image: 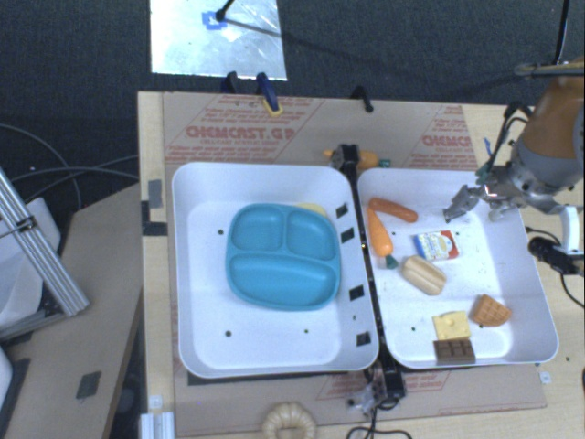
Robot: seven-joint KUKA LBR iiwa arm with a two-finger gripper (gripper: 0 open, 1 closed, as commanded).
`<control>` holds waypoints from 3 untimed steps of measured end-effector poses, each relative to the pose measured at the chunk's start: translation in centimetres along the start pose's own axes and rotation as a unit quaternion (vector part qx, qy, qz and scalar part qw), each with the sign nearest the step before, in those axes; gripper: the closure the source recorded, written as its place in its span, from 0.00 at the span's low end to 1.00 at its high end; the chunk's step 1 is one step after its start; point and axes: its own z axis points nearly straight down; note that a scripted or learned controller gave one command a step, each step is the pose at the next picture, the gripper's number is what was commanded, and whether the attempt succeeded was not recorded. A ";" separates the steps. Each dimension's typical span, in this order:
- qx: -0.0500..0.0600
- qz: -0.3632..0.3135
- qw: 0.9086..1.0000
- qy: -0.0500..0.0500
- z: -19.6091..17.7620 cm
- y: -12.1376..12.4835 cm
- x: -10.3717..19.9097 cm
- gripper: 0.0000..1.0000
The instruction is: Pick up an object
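Observation:
The right bin (539, 337) holds several toy foods. An orange sausage (393, 210) and a carrot (380, 236) lie near its left wall. A small white and red carton (435, 245) sits mid-bin, with a tan bread roll (424, 274) just below it. A waffle piece (490, 311), a yellow cheese square (450, 325) and a brown chocolate bar (454, 351) lie toward the front. My gripper (478, 210) hangs over the bin's back right, up and to the right of the carton. It is open, with nothing between its fingers.
The left bin (196, 337) holds a blue divided plate (283, 254) with a yellowish item (313, 208) peeking out behind it. A black hinge strip (361, 263) runs between the bins. A beige ring (288, 421) lies in front of the bench.

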 end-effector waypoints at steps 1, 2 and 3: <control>0.000 -0.002 1.000 0.000 6.0 0.7 0.1 0.00; -0.001 -0.002 1.000 0.000 6.4 0.8 0.1 0.00; -0.003 -0.003 1.000 -0.001 5.2 0.9 0.1 1.00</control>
